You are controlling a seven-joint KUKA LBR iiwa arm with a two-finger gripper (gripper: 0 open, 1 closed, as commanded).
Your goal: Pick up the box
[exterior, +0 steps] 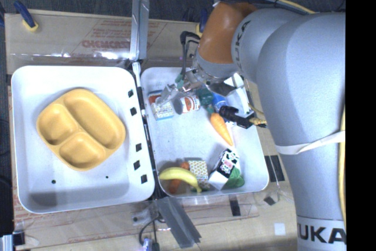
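Your pincer (pixel 176 91) hovers near the box (pixel 225 164); its opening, I cannot tell. Steer toward the carrot (pixel 221 128) side first.

Even, fairly bright light from above. The left bin (pixel 23 126) glares pale, with a soft shadow along its near wall. Slightly grainy, soft detail.
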